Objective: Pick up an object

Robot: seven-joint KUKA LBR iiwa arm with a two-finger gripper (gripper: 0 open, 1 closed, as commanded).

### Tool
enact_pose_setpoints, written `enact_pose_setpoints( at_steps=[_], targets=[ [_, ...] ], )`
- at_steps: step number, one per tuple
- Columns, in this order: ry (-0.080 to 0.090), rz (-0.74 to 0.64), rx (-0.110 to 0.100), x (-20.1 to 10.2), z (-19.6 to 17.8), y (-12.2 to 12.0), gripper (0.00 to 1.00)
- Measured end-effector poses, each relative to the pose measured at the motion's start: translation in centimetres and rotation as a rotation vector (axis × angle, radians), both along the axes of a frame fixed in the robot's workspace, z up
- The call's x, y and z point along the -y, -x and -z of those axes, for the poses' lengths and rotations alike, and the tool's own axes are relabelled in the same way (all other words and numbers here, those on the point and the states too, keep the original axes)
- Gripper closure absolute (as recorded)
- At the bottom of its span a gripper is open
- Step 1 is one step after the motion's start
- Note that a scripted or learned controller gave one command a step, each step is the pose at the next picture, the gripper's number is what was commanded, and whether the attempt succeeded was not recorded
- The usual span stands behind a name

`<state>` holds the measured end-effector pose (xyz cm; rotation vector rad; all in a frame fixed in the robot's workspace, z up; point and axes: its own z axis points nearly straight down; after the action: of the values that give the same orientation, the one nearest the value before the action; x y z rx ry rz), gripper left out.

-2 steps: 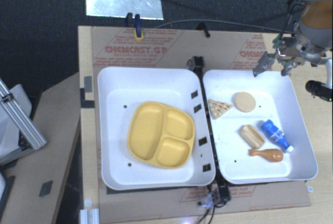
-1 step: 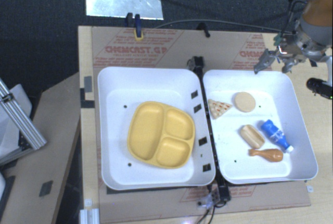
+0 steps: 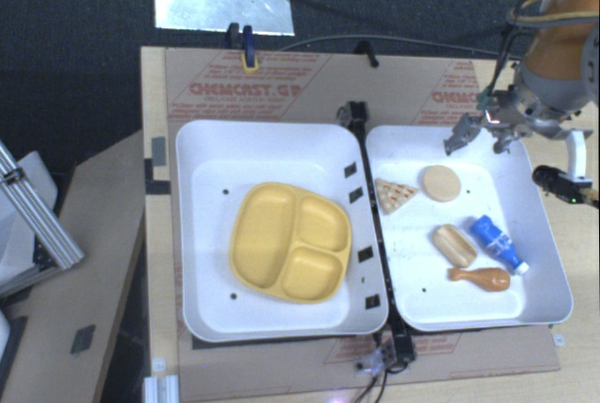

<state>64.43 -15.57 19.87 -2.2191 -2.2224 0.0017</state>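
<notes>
- From my seat at the remote station I see the gripper (image 3: pixel 480 137) hanging over the far edge of the right bin (image 3: pixel 539 204), up near that bin's top rim.
- Its two grey fingers (image 3: pixel 459 138) are splayed wide apart, and I see nothing between them.
- The arm (image 3: pixel 561 36) comes in from the right, its orange band above the wrist plain to see.
- Nearest the gripper is the round cracker (image 3: pixel 441 183), lying flat on the bin floor a little toward me and slightly left of the fingers, clearly apart from them.
- The waffle wedge (image 3: pixel 395 195) lies left of the cracker, close to the divide between the two bins.
- Farther toward me sit three more items in a loose cluster: the bread roll (image 3: pixel 455 245), the blue bottle (image 3: pixel 496 244) just beside it on the right and lying on its side, and the chicken drumstick (image 3: pixel 480 278) below both.
- That cluster is well apart from the gripper, near the front half of the bin.
- In the left bin (image 3: pixel 202 204) I see a yellow divided tray (image 3: pixel 291 242) resting flat, turned at a slant, with three compartments.
- Both bins sit side by side on a brown board (image 3: pixel 281 82) printed with red lettering.
</notes>
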Motion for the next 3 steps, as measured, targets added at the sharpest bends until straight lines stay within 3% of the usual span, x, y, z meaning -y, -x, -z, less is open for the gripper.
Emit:
enact_pose_setpoints(
  at_steps=[2, 3],
  targets=[
    [0.0, -0.003, 0.001, 0.0, 10.8, -0.9, 0.0],
    [0.002, -0.005, 0.008, 0.0, 9.4, -1.1, 1.0]
  ],
)
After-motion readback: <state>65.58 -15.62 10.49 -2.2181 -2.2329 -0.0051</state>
